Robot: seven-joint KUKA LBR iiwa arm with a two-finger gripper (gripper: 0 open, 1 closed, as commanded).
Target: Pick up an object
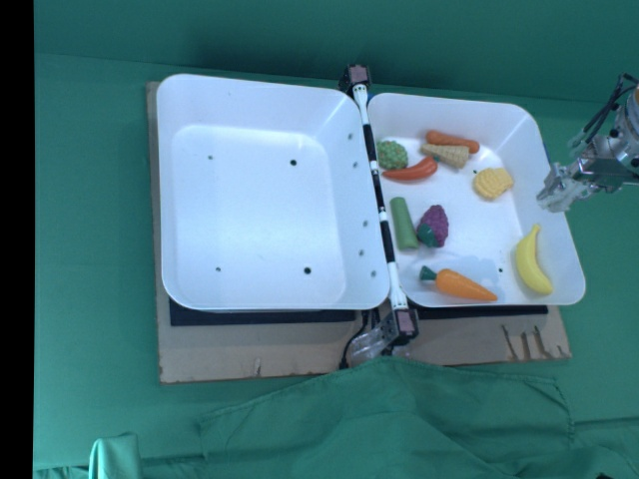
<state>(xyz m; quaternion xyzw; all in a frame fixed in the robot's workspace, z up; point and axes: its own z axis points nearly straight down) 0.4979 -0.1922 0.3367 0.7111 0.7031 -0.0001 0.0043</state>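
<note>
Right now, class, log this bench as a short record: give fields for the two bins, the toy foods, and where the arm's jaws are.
left bin: white, shallow, holds no toys
right bin: white, holds all the toy foods
toys at back: broccoli, red chilli, corn cone, orange piece, yellow corn
toys in middle: green cucumber, purple grapes
toys at front: carrot, banana
gripper: over the right bin's right rim, carrying nothing visible

1. We are seeing a pale grey metal two-finger gripper point(555, 190) with blocky, angular parts.
2. We are noticing thin dark cables point(599, 118) looping above the silvery cylindrical wrist point(629, 133), which is showing an orange trace.
</note>
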